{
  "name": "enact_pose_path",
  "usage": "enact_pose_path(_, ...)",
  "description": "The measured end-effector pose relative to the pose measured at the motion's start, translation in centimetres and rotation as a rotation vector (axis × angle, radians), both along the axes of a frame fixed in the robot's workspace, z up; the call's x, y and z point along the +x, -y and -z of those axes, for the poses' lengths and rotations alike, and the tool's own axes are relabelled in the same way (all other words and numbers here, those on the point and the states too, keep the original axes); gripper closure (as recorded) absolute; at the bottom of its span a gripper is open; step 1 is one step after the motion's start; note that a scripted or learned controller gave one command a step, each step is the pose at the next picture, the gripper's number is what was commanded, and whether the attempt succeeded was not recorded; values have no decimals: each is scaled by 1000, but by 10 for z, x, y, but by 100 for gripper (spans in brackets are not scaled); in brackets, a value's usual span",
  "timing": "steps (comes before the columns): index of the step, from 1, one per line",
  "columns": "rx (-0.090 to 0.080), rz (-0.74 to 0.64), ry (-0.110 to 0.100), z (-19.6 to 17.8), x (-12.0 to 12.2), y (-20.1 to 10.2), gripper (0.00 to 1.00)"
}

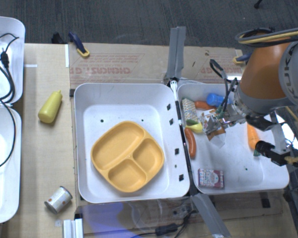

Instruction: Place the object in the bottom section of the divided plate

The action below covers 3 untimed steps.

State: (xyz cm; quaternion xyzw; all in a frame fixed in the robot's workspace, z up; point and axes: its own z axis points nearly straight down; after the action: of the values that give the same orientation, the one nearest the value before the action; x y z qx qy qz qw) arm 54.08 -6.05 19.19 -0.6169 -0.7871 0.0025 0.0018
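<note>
Item: pincer [219,123] low over right bin [238,177], among cluttered goods; divided plate [127,155] waits in left bin [89,133].
Detail: grip state cannot be told; possibly at the crumpled packet [211,124], centre-right. Plate's bottom section, lower centre, bare for delivery.

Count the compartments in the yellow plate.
3 in the divided plate: a long one along the upper left, one on the right, one at the bottom. All lie in plain sight in the left bin.
</note>
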Motion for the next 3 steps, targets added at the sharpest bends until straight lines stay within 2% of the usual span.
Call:
enact_pose_path(1,1,-7,-1,3,-23,12,100)
enact_pose_path(2,1,-126,0,-2,-25,-36,100)
enact_pose_path(3,2,-435,1,4,3,-100,100)
